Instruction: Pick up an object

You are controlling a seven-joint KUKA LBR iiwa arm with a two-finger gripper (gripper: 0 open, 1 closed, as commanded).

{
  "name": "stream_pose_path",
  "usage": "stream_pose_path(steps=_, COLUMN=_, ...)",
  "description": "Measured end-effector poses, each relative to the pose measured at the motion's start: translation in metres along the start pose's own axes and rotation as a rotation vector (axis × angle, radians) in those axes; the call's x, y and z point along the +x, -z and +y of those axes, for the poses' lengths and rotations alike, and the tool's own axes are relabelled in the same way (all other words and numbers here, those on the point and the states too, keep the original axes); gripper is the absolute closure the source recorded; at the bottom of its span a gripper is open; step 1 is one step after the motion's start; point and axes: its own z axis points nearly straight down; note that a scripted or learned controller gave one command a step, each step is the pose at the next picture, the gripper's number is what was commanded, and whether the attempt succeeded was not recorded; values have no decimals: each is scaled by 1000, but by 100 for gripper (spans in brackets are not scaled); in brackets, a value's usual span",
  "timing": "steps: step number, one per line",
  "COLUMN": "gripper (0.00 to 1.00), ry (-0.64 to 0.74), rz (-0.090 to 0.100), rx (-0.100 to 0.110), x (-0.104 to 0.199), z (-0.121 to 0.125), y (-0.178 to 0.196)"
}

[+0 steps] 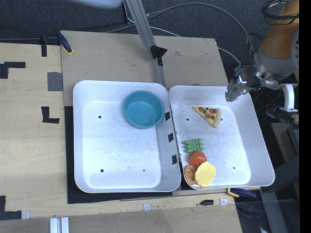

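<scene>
Your gripper (pixel 234 92) hangs over the right bin's (pixel 252 130) top right corner; whether it is parted, you cannot tell. The pizza slice (pixel 209 115) lies nearest, down-left of it, tip toward the blue bowl (pixel 143 109)

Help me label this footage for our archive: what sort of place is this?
Most likely a robotics lab's grasping test bench: two white bins side by side on a taped board, toy food like a pizza slice, and a grey-and-orange arm reaching in.
</scene>
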Motion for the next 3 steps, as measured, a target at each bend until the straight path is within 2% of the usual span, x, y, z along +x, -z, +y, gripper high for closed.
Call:
stream_pose_path(steps=1, gripper=100, ry=4, rz=2, rx=5, x=51, z=-4, y=-12)
stream_pose_path(steps=2, gripper=100, ry=4, rz=2, rx=3, x=101, z=-13, y=-1)
stream_pose_path(steps=3, gripper=100, ry=5, rz=2, rx=4, x=162, z=-24, y=-2)
